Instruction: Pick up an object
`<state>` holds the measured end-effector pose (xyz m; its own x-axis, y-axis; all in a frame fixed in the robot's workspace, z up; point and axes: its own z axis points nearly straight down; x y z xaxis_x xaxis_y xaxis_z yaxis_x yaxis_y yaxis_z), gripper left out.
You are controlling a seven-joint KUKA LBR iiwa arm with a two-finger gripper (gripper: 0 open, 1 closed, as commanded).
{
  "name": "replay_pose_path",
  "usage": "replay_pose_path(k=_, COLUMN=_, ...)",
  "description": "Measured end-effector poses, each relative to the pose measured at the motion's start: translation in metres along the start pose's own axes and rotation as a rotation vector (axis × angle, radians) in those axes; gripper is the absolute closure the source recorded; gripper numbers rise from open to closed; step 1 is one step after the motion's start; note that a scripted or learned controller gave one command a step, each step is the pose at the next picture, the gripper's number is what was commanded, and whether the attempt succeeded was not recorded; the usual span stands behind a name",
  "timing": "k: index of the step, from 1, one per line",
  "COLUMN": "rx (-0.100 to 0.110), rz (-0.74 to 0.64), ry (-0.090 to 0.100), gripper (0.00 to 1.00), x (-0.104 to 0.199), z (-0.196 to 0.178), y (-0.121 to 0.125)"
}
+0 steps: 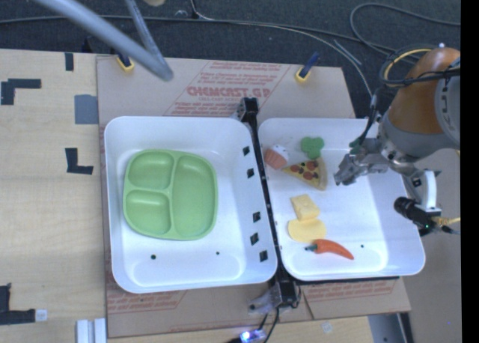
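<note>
In the right bin [374,248] lie several toy foods: a pizza slice [306,171], a green broccoli-like piece [312,145], a red and white piece [275,156], a pale yellow cheese block [304,206], a yellow flat piece [307,230] and an orange-red carrot or pepper [330,248]. My gripper [346,175] hangs over the bin's upper right part, just right of the pizza slice. Nothing shows between its fingers.
The left bin [232,259] holds a green divided plate [170,193]. A black divider with clips [258,207] runs between the bins. Cables cross the dark floor behind, and a yellow clamp [305,73] sits on the cardboard edge.
</note>
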<state>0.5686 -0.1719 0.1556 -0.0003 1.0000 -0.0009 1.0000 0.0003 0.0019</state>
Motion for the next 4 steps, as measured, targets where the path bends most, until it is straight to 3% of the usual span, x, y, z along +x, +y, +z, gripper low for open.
replay_pose_path(k=2, rx=-0.003, rz=-0.001, ry=-0.001, gripper=1.0, x=0.001, z=-0.12, y=-0.009)
replay_pose_path(k=4, rx=0.004, rz=-0.005, ry=0.001, gripper=1.0, x=0.11, z=-0.104, y=-0.001)
